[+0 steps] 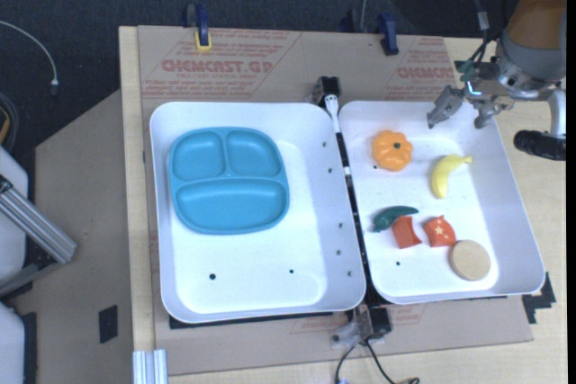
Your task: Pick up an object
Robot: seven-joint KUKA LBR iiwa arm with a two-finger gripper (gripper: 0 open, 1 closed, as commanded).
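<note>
While above right bin point(513, 193), hand point(465, 111) spread wide, holding nothing.

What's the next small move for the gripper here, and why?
Probably descend toward the banana. The gripper hangs open over the right bin's far edge with nothing between its fingers, and the banana lies nearest in front of it, apart from the orange pumpkin, so there is room around it.
</note>
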